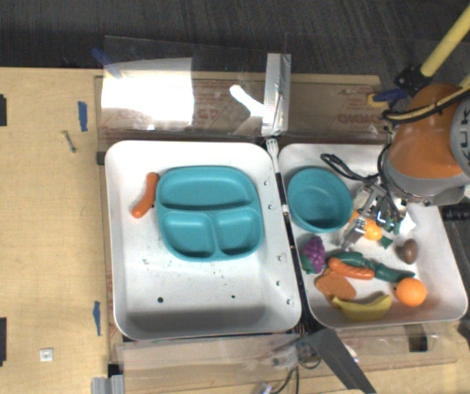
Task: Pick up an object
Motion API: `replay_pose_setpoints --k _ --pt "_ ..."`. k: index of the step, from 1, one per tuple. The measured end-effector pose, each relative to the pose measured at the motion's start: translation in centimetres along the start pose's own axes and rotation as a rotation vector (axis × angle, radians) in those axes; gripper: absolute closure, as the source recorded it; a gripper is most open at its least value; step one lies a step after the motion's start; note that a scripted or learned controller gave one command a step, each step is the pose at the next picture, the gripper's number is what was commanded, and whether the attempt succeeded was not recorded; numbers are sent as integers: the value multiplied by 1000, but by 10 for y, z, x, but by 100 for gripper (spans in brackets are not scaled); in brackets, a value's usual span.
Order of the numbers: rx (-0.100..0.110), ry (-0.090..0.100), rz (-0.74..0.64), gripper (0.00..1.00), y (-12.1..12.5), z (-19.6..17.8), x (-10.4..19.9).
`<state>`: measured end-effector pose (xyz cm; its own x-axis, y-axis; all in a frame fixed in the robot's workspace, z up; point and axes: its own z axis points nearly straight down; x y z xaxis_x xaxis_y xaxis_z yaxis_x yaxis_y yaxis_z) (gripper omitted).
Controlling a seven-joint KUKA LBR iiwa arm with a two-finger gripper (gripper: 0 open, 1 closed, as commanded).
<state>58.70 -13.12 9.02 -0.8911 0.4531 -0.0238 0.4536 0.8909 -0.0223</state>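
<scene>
Landmark for all places: teal bowl (319, 197), in the far left corner of the right bin (453, 295).

Left of the bowl, across the shared rims: left bin (122, 245), white and shallow. Right of the bowl and above it in the picture: grey arm (432, 150) with its orange band, reaching in over the right bin. Left of the bowl, inside the left bin: teal divided plate (210, 212), three compartments, lying flat. Further left of the bowl, beyond the plate: orange sausage-shaped toy (145, 195), just beside the plate's edge.

Just right of the bowl, near its rim: gripper (370, 220), low over the bin floor. Open or closed: cannot tell. At the gripper tip, right of the bowl: small orange-yellow object (372, 231), too small to tell whether gripped or merely beside the claw.

Below the bowl, toward the near wall: yellow banana (363, 304). Below the bowl and slightly right: red-orange carrot toy (352, 268) with a green end. Directly below the bowl: purple grapes (314, 253). Below-right of the bowl, beside the banana's end: orange ball (412, 292). Right of the bowl, past the gripper: brown lump (407, 251).
</scene>
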Motion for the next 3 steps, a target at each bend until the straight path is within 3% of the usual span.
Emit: replay_pose_setpoints --k 1,2,3 --pt "-15 9 86 0 -10 0 28" --pt "-25 11 78 0 -21 0 40" --pt "-28 2 78 100 -20 -12 37"
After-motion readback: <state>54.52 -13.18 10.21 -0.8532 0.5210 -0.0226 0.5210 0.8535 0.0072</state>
